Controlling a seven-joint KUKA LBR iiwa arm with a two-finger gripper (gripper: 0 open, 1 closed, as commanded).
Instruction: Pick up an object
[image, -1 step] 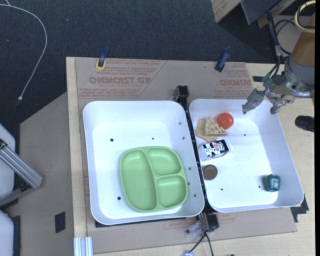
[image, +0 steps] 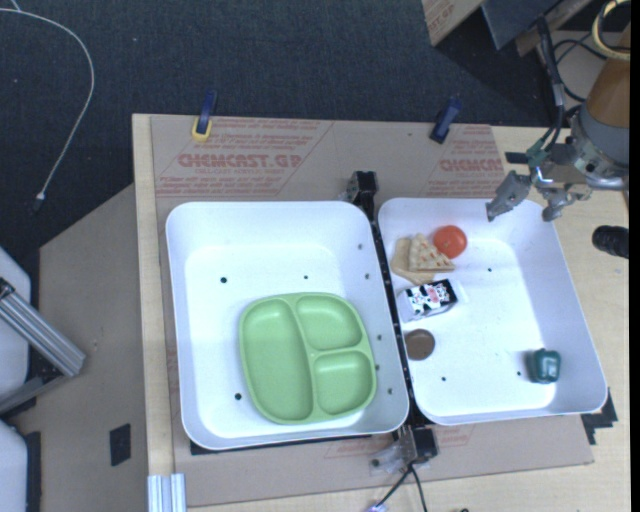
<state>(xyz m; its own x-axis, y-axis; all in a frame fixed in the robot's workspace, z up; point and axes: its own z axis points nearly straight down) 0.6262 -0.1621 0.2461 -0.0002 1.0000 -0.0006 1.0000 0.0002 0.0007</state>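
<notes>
The right bin (image: 560, 300) holds a red ball (image: 450, 240), a tan waffle-like piece (image: 420, 257), a black-and-white patterned item (image: 430, 297), a brown disc (image: 419, 345) and a small teal object (image: 543, 366). My gripper (image: 528, 199) hangs over the bin's far right corner, above and to the right of the red ball. Its two fingers are spread apart with nothing between them.
The left bin (image: 200, 300) carries a green three-compartment plate (image: 305, 355). Both bins rest on a cardboard sheet (image: 300, 150) with blue and yellow clamps at its far edge. A black clip (image: 362, 186) sits between the bins at the back.
</notes>
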